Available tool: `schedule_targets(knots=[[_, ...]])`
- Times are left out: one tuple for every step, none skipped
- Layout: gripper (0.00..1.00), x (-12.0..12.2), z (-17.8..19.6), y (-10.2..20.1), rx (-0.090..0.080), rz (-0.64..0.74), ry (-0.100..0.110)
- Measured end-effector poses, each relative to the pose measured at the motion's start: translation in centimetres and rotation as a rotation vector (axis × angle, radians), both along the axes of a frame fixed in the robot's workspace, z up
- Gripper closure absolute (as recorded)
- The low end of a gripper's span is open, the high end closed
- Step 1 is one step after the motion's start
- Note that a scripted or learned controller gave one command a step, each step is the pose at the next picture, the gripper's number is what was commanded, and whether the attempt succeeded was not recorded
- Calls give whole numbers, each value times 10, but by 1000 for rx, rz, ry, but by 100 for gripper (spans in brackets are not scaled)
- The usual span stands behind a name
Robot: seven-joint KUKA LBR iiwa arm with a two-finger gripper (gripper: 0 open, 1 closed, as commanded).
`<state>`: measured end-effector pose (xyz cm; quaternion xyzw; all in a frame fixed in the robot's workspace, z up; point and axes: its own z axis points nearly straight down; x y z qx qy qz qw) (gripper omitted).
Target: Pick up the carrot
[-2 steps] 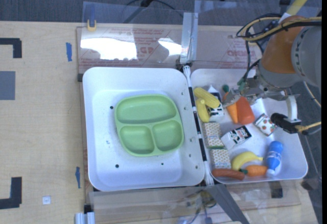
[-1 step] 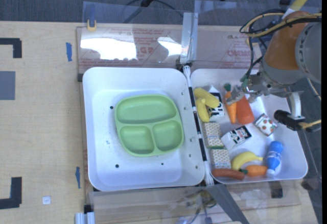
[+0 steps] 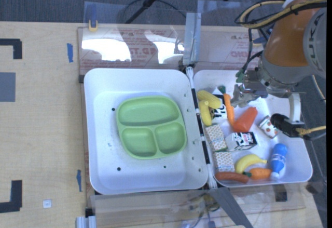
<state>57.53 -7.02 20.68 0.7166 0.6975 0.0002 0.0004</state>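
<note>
A slim orange carrot (image 3: pixel 229 109) with a green top lies in the right bin (image 3: pixel 303 170), near its upper left, between a yellow banana (image 3: pixel 208 99) and an orange-red pepper (image 3: pixel 245 118). A second, stubbier carrot (image 3: pixel 260 173) lies by the bin's front wall. My gripper (image 3: pixel 245 95) hangs just right of the slim carrot's top end, above the pepper. Nothing shows held in it.
The right bin also holds small cartons (image 3: pixel 216 138), a black-and-white carton (image 3: pixel 243 140), another banana (image 3: pixel 249 162), a blue bottle (image 3: pixel 278 158), a red-white can (image 3: pixel 268 127) and a red sausage (image 3: pixel 232 176). A green divided plate (image 3: pixel 151 126) lies in the left bin (image 3: pixel 98 118).
</note>
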Motion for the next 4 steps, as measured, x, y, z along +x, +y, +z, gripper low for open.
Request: schedule_targets(knots=[[100,-3,-15,-46,0,-15,3],[0,-2,-15,-46,1,-15,3],[0,37,-86,-31,0,-154,-8],[0,27,-97,-26,0,-107,-56]])
